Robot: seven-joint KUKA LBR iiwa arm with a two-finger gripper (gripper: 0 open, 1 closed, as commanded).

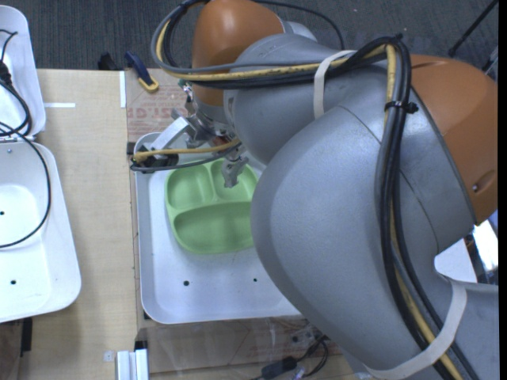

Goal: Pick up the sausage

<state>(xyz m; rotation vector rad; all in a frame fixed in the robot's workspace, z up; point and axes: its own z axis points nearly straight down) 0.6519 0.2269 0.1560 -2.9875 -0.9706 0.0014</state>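
Camera view leaves you unable to place the sausage: the arm covers the far and right parts of the right bin (198,291). The gripper (230,174) hangs over the green divided tray (210,232) toward that bin's far edge. Whether it is wide, narrow or holding anything you cannot tell, so treat the pick-up as not yet confirmed.

Two shallow white bins sat side by side on a pale wooden tabletop (99,212). The right bin (198,299) held a light green divided tray (207,216), lying flat toward its far side, with bare white floor on its near side. A black cable (49,190) looped across the left bin (32,267). Beyond the right bin's far left corner lay a piece of brown cardboard (154,111), and just past it a small blue-and-yellow tool (141,71) at the tabletop's far edge.
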